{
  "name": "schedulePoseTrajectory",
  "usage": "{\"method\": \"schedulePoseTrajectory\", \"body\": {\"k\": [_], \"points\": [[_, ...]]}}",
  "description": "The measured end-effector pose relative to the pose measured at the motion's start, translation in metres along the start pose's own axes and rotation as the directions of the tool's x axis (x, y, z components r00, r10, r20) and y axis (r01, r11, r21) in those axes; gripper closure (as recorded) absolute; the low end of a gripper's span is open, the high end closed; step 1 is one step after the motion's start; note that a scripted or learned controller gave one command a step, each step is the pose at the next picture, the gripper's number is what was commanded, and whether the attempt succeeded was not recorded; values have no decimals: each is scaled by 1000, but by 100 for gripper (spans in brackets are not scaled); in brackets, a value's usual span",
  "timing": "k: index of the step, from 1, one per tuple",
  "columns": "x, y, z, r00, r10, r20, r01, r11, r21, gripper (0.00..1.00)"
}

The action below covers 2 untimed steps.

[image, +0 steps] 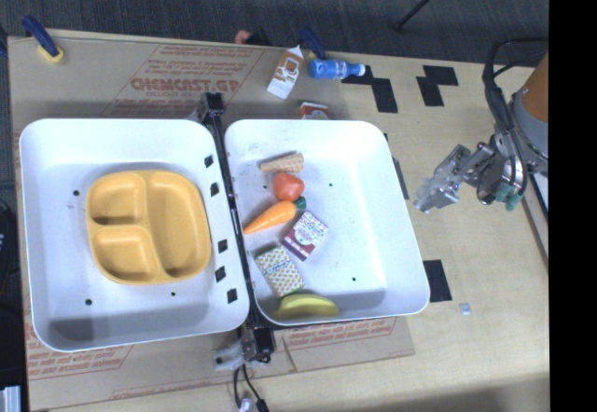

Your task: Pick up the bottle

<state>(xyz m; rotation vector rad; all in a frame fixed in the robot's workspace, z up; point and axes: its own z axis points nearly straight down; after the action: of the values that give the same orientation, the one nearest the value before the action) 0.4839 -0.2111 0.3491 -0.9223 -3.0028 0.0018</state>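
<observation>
Two white bins side by side, gripper off to the right over bare bench.

In the left bin (56,303), a yellow divided tray (147,226). In the right bin (373,242), from top down: a wafer-like bar (282,162), a red tomato (288,186), an orange carrot (270,217), a small red-and-white carton (305,235), a patterned packet (279,270), a yellow-green banana (306,306). Beyond the bins' far rim, on the bench, a small carton (284,74) and just right of it the bottle (334,70), blue, lying on its side. Farthest right, the gripper (436,188), well apart from the bottle, fingers slightly spread, pinching nothing.
</observation>
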Motion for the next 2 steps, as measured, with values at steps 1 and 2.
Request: {"method": "schedulePoseTrajectory", "body": {"k": [1,2], "points": [[-1,0,-11,1000,-3,2,3,1000,1,100],[-1,1,-22,1000,-6,4,6,1000,2,100]]}}
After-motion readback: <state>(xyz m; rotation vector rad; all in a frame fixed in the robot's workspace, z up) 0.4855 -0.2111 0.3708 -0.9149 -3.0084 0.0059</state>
